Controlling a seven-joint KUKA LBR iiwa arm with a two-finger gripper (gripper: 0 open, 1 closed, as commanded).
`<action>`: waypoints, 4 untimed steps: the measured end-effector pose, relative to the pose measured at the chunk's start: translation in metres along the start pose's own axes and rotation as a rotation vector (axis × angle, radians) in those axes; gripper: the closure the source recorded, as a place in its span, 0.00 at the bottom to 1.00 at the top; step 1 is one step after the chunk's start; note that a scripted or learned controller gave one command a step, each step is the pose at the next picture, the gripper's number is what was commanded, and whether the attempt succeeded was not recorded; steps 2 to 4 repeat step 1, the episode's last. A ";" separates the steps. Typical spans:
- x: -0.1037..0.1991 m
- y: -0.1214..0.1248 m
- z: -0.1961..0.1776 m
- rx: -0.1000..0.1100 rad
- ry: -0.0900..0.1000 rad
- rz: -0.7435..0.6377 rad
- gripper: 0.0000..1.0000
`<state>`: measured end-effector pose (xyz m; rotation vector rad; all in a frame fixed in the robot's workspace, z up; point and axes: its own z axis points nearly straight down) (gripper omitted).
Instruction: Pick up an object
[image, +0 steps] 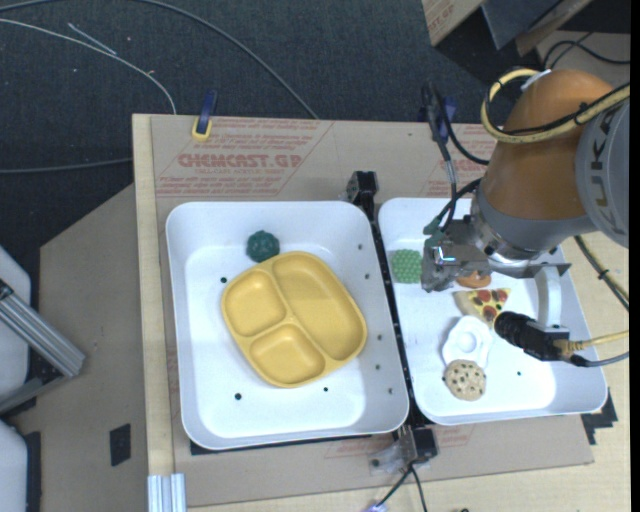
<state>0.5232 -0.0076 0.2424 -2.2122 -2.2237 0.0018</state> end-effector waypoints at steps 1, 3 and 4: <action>0.049 -0.008 0.015 0.000 0.000 0.000 1.00; 0.049 -0.008 0.015 0.000 0.000 0.000 1.00; 0.049 -0.008 0.015 0.000 0.000 0.000 1.00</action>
